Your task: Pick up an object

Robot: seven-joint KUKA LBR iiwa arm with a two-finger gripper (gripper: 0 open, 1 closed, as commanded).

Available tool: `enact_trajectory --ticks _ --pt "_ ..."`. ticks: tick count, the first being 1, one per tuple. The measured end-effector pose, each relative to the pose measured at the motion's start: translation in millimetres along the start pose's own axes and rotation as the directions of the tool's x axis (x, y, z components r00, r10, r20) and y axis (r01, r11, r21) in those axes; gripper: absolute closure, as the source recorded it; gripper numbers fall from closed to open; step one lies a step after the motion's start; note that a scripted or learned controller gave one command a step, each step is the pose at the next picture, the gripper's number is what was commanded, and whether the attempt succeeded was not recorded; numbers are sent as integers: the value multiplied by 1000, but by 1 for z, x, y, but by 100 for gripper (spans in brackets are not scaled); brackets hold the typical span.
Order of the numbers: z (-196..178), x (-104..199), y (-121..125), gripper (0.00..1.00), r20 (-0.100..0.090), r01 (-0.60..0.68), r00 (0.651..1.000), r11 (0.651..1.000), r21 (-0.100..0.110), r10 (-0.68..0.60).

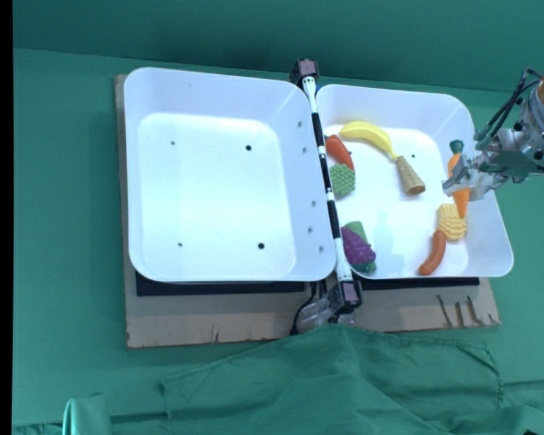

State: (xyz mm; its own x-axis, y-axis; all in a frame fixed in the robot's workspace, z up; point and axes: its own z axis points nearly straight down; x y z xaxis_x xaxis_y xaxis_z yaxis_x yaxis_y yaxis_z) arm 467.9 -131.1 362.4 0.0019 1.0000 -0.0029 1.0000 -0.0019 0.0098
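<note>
The right bin (491,243) holds several toy foods. An orange carrot (461,205) with a green top lies along its right wall. My gripper (471,181) hangs over the middle of that carrot, at the bin's right edge, and covers part of it. Just below lie a yellow corn piece (451,222) and an orange sausage (432,254). A yellow banana (367,136) and a tan cone (411,176) rest toward the back middle.
A red pepper (339,150), a green fruit (343,180) and purple grapes (357,246) sit along the right bin's left wall. The left bin (218,98) stands beside it. Green cloth (344,379) is bunched at the front.
</note>
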Motion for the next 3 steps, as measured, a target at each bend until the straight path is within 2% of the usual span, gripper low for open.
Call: enact_trajectory --ticks 1,3 --pt "-17 -10 0 100 0 -2 1000 1000 3 2" --pt "-18 -57 0 100 1 -4 1000 1000 3 4"
